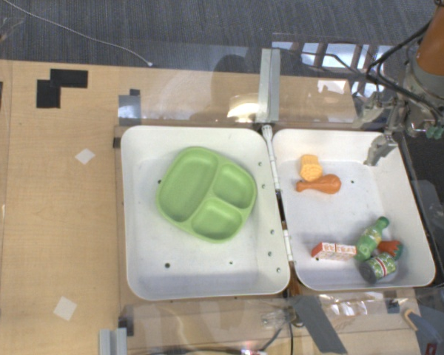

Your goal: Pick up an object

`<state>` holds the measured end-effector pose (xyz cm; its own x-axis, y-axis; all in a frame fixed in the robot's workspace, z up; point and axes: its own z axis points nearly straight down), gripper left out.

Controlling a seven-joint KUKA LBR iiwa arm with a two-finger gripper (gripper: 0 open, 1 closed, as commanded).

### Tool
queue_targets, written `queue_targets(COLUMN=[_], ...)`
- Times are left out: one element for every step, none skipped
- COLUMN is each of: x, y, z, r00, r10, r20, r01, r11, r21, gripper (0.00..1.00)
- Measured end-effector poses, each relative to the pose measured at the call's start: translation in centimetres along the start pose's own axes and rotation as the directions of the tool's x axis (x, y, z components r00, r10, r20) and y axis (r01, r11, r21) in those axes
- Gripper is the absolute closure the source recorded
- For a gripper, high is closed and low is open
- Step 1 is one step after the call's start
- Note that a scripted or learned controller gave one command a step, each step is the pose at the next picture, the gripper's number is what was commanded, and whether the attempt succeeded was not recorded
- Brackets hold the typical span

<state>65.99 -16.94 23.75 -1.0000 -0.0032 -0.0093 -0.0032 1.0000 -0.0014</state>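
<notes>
Gripper (pixel 377 151) poised over right bin's (pixel 411 198) far right corner, apart from every item, carrying nothing; finger state cannot be told. Candidates for picking scattered loose in right bin: one drumstick (pixel 320 186), one cracker (pixel 309 167), one box (pixel 334 251), one bottle (pixel 371 237), one can (pixel 377 268). One green tray (pixel 206 193) in left bin (pixel 144 272)
</notes>
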Motion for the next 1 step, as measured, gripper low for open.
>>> queue_targets(x=[-0.51], y=[0.52], z=[14.28], r00=[0.944], r10=[0.328], r20=[-0.02], r01=[-0.328], r11=[0.945], r21=[0.004], gripper=[0.0])
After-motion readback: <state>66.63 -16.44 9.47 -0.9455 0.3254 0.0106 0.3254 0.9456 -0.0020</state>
